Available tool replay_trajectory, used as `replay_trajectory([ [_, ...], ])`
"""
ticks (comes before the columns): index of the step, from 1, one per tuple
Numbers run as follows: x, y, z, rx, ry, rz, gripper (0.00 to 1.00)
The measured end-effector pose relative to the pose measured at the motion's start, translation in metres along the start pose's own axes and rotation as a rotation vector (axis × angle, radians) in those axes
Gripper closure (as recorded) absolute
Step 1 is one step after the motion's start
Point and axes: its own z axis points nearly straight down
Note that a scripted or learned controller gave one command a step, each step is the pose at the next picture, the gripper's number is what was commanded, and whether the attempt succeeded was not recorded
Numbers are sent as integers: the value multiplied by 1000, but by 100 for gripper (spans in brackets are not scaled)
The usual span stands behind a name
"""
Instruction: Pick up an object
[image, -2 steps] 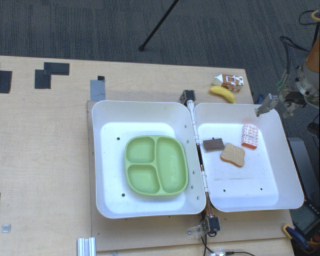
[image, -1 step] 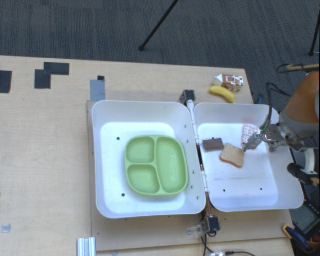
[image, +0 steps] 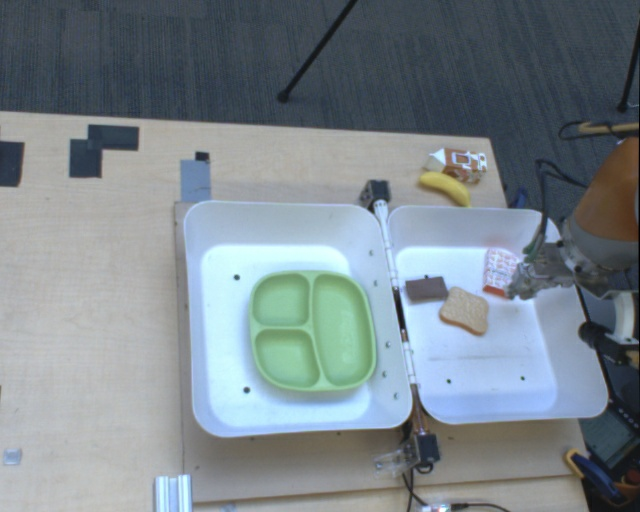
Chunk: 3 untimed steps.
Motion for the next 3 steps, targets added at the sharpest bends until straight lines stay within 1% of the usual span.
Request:
replay_trajectory([
  [1,0,0,0,0,0,0,0],
  [2,36,-93,25,-4,0,3,0],
  [3,36,-91,14,-8,-1,2,100],
])
